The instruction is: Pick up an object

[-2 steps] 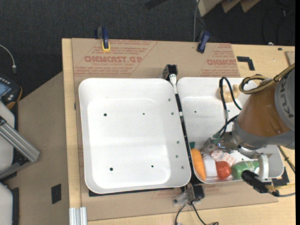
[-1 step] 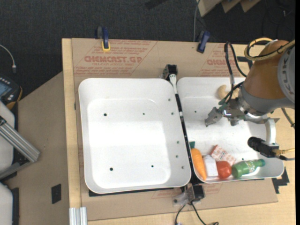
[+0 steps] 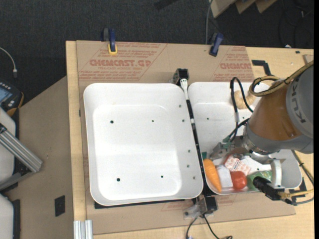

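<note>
From the camera above the bench [image 3: 149, 59], the arm [image 3: 279, 118] reaches in from the right and bends low over the right bin [image 3: 212, 96], its wrist covering much of that bin's near half. The gripper [image 3: 230, 156] sits down among a heap of small things at the bin's near edge; whether it is open or closed cannot be told, because the wrist hides it. Beside it lie an orange carrot-like piece [image 3: 211, 175] against the bin's left wall, a red round piece [image 3: 239, 180] and a green piece [image 3: 259, 176], all crowded and touching. The left bin [image 3: 134, 138] lies alongside, to its left. To do this step well, the gripper likely needs to settle on one piece at the edge of the heap, close squarely on it, and rise straight so neighbours do not drag.
</note>
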Robot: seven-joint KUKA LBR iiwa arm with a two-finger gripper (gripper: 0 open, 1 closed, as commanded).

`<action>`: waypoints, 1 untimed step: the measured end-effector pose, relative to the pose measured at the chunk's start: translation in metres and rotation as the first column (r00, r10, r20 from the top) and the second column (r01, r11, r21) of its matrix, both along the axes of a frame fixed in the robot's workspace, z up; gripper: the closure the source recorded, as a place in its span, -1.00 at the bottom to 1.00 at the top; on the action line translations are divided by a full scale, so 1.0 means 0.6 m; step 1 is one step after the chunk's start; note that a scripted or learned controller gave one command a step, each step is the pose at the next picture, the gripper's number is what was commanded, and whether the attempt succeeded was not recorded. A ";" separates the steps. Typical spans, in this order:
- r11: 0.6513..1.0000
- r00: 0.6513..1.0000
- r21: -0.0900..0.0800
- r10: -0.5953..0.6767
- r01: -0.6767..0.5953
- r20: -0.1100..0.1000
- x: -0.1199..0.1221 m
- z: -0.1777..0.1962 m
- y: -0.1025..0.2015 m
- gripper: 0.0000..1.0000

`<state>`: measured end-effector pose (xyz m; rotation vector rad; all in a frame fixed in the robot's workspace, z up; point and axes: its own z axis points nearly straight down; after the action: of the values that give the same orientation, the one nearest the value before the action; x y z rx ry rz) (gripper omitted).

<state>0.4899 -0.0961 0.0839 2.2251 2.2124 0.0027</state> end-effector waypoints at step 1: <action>1.000 1.000 -0.002 0.004 -0.004 0.002 0.018 0.092 -0.050 -1.00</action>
<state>0.5008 -0.1263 0.1390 2.2187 2.2142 0.0026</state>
